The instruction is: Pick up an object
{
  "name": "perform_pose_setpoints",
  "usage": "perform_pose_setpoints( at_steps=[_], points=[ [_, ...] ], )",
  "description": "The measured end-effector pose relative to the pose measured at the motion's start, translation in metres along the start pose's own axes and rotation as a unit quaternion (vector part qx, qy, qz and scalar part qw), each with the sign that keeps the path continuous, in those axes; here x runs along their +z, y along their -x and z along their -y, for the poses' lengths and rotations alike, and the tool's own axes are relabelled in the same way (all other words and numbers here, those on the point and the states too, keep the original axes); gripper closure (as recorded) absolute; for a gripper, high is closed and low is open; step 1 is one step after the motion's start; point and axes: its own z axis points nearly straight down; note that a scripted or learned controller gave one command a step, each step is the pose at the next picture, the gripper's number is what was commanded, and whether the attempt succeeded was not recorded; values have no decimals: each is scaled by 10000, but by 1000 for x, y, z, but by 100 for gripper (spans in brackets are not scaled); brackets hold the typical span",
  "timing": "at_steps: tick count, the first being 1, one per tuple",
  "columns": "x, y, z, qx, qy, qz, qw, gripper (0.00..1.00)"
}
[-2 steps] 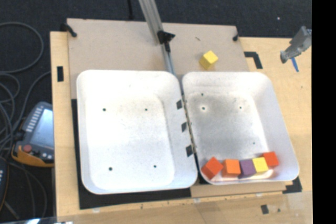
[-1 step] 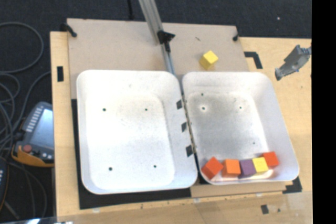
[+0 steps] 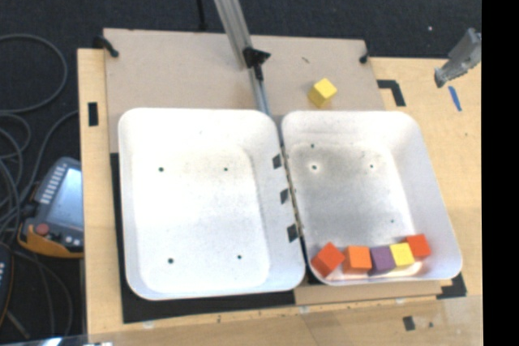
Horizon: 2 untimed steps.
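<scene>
The right bin [image 3: 369,134] is the landmark here. Along its near wall, at the lower right corner, five small blocks sit in a row, touching or nearly so: an orange-red block [image 3: 328,258] at the left end, then an orange block [image 3: 359,257], a purple block [image 3: 381,258], a yellow block [image 3: 402,255], and a red block [image 3: 418,245] at the right end. A sixth, a yellow cube [image 3: 322,91], lies outside the bin on the counter [image 3: 203,69], just beyond the bin's far wall and a little left of its middle. The left bin [image 3: 162,150] adjoins it along the shared edge.

A grey piece at the picture's right edge, beyond the right bin's far right corner, may be the tool [image 3: 459,59]; it is cut off and too small to be sure, and whether it is apart or together cannot be told.

If that is the tool, the coming move turns on this: the row of blocks lies towards the near wall of the bin and somewhat left of it, with the red block the nearest. The row's long axis runs along that near wall, so an end block offers a free side, while the middle ones are hemmed in by neighbours
</scene>
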Motion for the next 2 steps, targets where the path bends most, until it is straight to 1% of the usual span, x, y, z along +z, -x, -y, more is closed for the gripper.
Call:
perform_pose_setpoints(
  at_steps=[1, 2],
  points=[
    [16, 36, 29, 55, -24, -8, 10000, 0],
    [1, 58, 16, 43, -12, -2, 10000, 0]
  ],
)
